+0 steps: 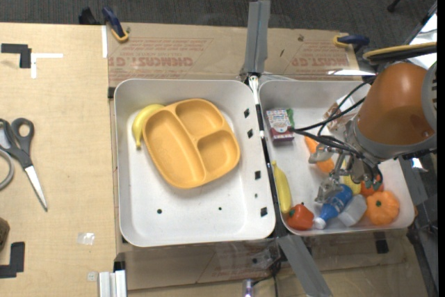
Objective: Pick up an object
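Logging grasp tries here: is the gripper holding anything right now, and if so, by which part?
It cannot be told. The gripper is low in the right bin, just above the blue bottle, but cables hide its tips.

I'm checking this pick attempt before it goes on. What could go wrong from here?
1. The end effector hangs over tightly packed items, the blue bottle, small pumpkin and red piece; it may nudge neighbours or grab none cleanly.
2. Loose black cables trail near the small box and might snag.
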Available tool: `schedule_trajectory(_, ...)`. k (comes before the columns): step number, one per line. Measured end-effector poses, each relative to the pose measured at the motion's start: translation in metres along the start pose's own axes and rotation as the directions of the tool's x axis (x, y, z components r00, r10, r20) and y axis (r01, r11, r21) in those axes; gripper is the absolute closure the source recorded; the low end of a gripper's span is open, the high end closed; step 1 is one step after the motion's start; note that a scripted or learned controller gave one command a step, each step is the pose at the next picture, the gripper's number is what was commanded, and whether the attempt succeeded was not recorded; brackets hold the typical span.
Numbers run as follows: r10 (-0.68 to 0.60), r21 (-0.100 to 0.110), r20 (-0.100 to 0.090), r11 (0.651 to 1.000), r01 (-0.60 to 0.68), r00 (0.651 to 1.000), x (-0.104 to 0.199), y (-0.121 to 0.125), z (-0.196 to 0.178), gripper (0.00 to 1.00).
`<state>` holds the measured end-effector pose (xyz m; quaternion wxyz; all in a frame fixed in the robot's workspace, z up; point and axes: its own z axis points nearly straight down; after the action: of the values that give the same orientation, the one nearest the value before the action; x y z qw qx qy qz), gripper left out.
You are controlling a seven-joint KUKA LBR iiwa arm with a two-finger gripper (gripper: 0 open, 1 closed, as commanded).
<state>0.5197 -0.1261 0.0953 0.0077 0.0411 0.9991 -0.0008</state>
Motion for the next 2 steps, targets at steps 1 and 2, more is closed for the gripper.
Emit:
schedule_trajectory(1, 0.046, -0.001, -0.013, 0.999, -0.046, 0.999, -0.039, 0.034, 0.004, 0.00)
schedule_trajectory(2, -0.097, -0.001, -0.011, 0.995, 0.097, 0.995, -0.063, 0.034, 0.004, 0.00)
